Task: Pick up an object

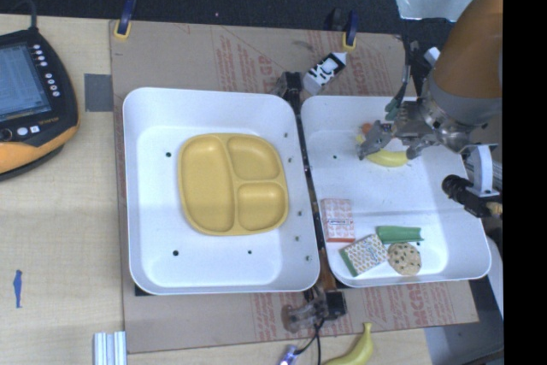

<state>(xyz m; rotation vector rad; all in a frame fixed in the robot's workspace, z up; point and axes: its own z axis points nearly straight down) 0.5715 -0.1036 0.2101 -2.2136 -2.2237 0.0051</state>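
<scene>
We noted smooth, glossy white plastic left bin (pixel 145 184); matt yellow plastic divided tray (pixel 232 183); pale wood-grain benchtop (pixel 55 244); printed brown cardboard sheet (pixel 231 55) beneath.

The light is bright and even, from above. The left bin (pixel 145 184) glares almost pure white, its floor losing detail, and the yellow tray (pixel 232 182) casts only a faint shadow. The right bin (pixel 444 209) is a little greyer beneath the arm (pixel 470 55). The top strip of floor is dark. Focus is soft overall; small print on the packets is unreadable.
</scene>
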